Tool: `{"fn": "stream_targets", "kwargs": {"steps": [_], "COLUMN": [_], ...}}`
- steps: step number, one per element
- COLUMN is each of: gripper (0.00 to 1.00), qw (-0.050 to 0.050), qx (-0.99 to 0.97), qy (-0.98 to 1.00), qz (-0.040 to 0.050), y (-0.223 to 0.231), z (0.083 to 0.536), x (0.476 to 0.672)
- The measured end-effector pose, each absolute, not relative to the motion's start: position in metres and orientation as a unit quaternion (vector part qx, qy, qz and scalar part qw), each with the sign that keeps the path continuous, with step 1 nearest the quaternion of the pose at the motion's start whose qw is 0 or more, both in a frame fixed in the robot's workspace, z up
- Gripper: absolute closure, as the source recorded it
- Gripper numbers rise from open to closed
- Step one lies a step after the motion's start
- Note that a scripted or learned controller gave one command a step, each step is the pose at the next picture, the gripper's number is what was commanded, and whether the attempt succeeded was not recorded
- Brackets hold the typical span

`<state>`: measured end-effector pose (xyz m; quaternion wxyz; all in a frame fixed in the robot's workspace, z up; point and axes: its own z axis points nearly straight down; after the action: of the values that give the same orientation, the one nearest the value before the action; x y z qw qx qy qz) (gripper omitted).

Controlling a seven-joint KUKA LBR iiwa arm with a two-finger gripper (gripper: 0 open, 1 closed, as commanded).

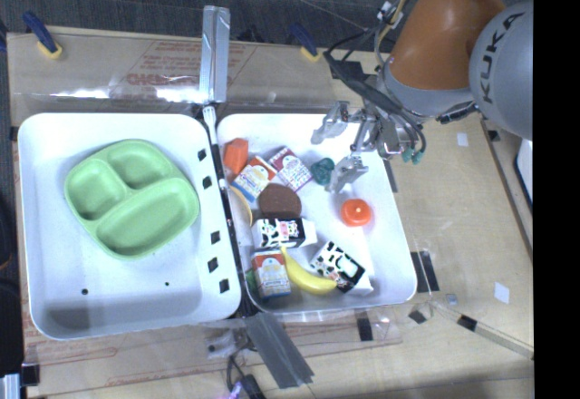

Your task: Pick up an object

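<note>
The right bin (pixel 399 238) holds a jumble of toy food. There is an orange carrot piece (pixel 236 155), two small cartons (pixel 255 179) (pixel 292 167), a teal lump (pixel 323 171), a brown rounded piece (pixel 279 200), an orange-red ball (pixel 356 212), a banana (pixel 309 280) and two cow-patterned cartons (pixel 279 231) (pixel 341 266). My gripper (pixel 338 151) hangs over the bin's upper right part, open, with nothing between its fingers. Its lower fingertip (pixel 348 174) stands just right of the teal lump.
The left bin (pixel 54 297) carries a green divided plate (pixel 131 196). A metal divider bar (pixel 216 53) runs up between the bins. The arm's grey body with its orange band (pixel 444 25) looms over the right bin's upper right corner. Another small carton (pixel 270 273) lies by the banana.
</note>
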<state>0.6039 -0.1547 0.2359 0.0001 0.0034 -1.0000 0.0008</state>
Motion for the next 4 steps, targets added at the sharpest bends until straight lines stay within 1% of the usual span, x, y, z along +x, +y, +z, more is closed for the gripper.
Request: {"fn": "stream_targets", "kwargs": {"steps": [1,2,3,4], "gripper": [0.00,0.00,0.00,0.00], "qw": [-0.004,-0.006,-0.002,0.001], "qx": [0.099,0.110,0.148,0.209], "qy": [-0.995,-0.994,-0.989,-0.978], "qz": [0.0013,0.0018,0.0003,0.0002], "y": [-0.132,-0.117,-0.093,-0.153], "z": [0.108,0.098,0.093,0.092], "x": [0.607,0.542,0.581,0.554]}}
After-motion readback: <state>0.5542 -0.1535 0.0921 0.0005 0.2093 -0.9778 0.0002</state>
